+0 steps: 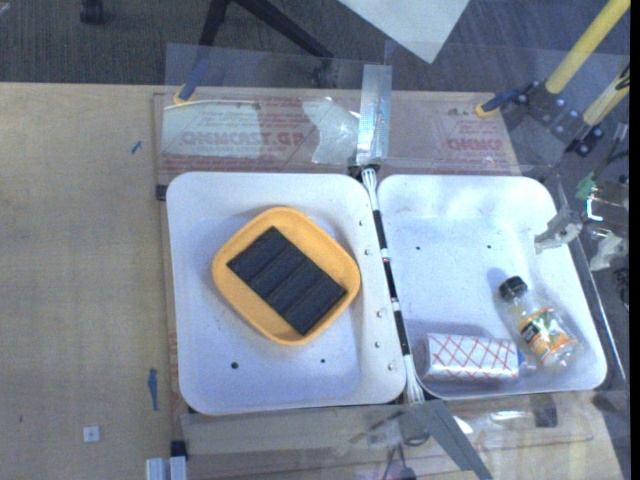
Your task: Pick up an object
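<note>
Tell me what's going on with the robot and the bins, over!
End effector at right bin's far right rim, grip state unclear. Small bottle and red-checked packet lying in right bin, untouched. Yellow tray in left bin.

The small bottle (537,326) carries an orange label whose print is too small to read. The red-checked packet (472,356) (its near edge tucked below the right bin's rim (500,386)) is partly hidden.

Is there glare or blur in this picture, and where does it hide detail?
Camera view: soft glare washes the right bin near its far wall; the bottle is slightly blurred, its label unreadable; the yellow tray in the left bin is evenly lit.
</note>
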